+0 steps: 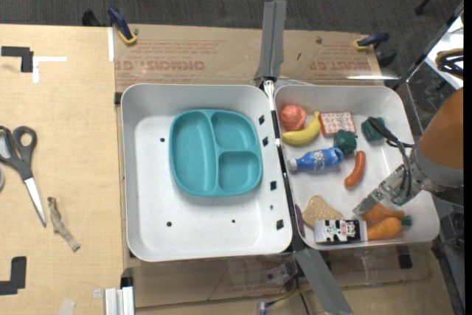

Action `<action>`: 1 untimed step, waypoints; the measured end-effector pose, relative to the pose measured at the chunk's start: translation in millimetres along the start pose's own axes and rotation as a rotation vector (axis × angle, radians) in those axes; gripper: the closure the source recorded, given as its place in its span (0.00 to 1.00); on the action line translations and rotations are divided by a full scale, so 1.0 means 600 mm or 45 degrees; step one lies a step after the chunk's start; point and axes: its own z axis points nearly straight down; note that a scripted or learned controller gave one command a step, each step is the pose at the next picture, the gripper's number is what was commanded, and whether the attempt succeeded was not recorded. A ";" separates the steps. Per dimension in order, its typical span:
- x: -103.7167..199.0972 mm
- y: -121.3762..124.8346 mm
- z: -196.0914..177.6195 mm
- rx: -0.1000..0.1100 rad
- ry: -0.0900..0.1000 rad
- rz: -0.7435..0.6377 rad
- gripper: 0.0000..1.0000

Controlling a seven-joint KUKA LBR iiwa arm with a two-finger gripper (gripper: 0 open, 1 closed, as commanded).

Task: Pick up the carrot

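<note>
The carrot [385,228], orange with a small green top at its right end, lies in the front right corner of the right bin [404,108]. It sits beside a black-and-white carton [339,231]. My gripper [366,204] reaches in from the right, slanting down and left. Its tip hangs just above and left of the carrot, over the carrot's upper orange edge. I see nothing gripped in it.
The right bin also holds a bread slice [321,209], a red sausage [355,168], a blue bottle [317,159], a banana [302,133], a peach [293,115], a cracker box [337,122] and a green pepper [344,140]. A teal divided plate [216,152] lies in the left bin.
</note>
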 end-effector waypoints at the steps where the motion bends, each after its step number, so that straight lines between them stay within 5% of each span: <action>1: -0.001 0.002 -0.015 -0.002 -0.001 -0.005 1.00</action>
